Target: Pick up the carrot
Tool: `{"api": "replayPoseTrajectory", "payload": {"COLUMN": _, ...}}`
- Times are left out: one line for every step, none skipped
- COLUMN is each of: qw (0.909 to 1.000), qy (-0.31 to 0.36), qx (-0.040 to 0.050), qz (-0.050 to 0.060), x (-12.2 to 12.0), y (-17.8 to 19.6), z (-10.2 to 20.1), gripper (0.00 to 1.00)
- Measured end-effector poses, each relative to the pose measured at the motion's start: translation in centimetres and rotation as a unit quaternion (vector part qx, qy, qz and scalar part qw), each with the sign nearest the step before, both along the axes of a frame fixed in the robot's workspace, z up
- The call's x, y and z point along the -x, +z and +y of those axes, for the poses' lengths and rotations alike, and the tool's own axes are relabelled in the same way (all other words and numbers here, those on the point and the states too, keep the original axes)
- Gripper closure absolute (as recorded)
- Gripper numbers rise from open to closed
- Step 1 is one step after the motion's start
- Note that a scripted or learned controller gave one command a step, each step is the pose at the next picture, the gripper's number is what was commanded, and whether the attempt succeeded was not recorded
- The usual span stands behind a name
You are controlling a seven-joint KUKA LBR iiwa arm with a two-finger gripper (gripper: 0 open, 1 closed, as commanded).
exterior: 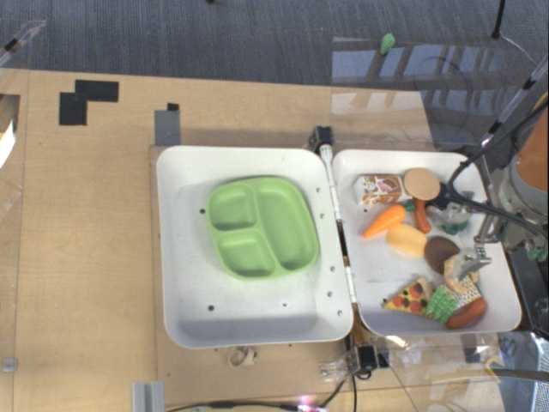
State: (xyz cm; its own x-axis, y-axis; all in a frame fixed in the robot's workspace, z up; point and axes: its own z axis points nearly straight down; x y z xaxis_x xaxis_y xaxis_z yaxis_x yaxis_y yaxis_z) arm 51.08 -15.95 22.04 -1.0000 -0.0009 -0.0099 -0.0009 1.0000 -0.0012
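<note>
The orange carrot point(383, 221) lies in the right bin point(377, 277), in its upper-left part, tilted with its thick end up and to the right. It touches a pale yellow piece point(407, 241) just below it. My gripper point(467, 267) hangs low over the right side of the same bin, about a hand's width right of and below the carrot, above a brown round piece point(440, 251). The carrot lies free, apart from the gripper. The arm's grey body point(525, 187) covers the bin's right edge.
Around the carrot are a snack packet point(380, 189), a tan disc point(421, 184) and a small red sausage point(423, 218). A pizza slice point(410, 299), a green piece point(442, 304) and a red-brown sausage point(466, 315) lie along the front. The left bin point(184, 299) holds a green divided plate point(262, 227).
</note>
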Motion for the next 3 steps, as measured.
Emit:
{"api": "replayPoseTrajectory", "payload": {"qw": 0.9969, "qy": -0.078, "qx": -0.0009, "qz": -0.006, "x": -3.1, "y": -13.0, "z": 3.6, "gripper": 0.0}}
{"api": "replayPoseTrajectory", "payload": {"qw": 0.9972, "qy": -0.074, "qx": -0.0011, "qz": -0.01, "x": -3.4, "y": -11.7, "z": 3.8, "gripper": 1.0}}
{"api": "replayPoseTrajectory", "payload": {"qw": 0.9921, "qy": -0.126, "qx": -0.0035, "qz": -0.004, "x": -3.4, "y": -3.1, "z": 11.1, "gripper": 1.0}}
